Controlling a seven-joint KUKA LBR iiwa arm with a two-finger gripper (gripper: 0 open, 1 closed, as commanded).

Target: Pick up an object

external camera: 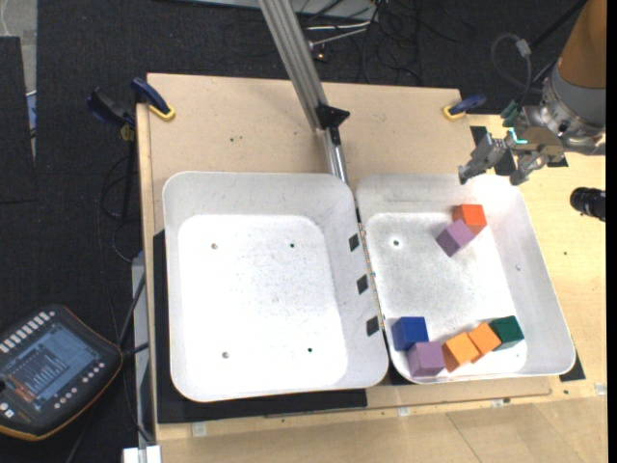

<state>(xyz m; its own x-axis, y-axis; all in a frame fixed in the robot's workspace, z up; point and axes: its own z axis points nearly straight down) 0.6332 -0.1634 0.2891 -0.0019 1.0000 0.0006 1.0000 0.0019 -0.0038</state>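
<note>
Blocks (461, 228) bear no readable writing; gripper (496, 165) hovers above them.

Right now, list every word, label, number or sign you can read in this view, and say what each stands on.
None can be read.
The handheld pendant at the lower left has a lit screen, but its content is too small and blurred to read.
The blocks, the bins and the claw carry no visible markings.

Lots of open floor is found in the middle of the right bin (540, 297). Its near edge is crowded by five blocks (453, 345). Two more blocks (461, 228) are huddled near the far side.
</note>
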